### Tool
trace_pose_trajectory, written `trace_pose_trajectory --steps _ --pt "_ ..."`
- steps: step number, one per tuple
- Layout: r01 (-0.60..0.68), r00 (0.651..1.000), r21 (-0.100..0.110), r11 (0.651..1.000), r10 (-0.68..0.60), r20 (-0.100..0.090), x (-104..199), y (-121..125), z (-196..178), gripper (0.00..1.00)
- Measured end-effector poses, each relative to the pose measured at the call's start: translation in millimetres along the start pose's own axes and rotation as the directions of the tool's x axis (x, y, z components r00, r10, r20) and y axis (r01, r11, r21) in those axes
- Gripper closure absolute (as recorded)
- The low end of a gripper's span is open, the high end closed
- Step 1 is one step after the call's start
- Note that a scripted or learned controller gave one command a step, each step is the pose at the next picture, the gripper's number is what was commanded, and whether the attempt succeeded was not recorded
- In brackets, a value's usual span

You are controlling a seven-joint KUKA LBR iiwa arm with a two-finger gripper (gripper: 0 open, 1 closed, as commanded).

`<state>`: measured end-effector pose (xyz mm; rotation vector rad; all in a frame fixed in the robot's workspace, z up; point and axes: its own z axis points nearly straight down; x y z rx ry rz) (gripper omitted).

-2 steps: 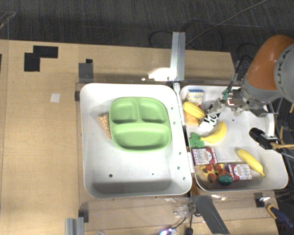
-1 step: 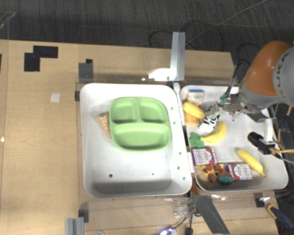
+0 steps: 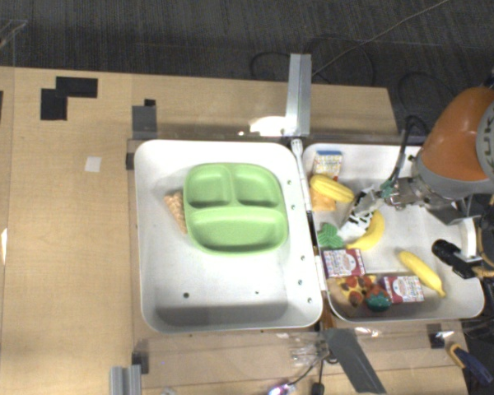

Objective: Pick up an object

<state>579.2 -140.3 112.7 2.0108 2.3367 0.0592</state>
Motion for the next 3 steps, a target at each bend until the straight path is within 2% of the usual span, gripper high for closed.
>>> trace_pose_trajectory --steps 1,2,3 --pt "0.138 0.99 0.022 0.99 -0.138 -0.009 -10 55 6 0.0" --pt "0.118 0.993 0.053 0.992 -0.117 -0.023 3 94 5 0.0" --pt "0.076 0.997 0.05 0.996 -0.075 -0.016 -13 52 25 0.0"
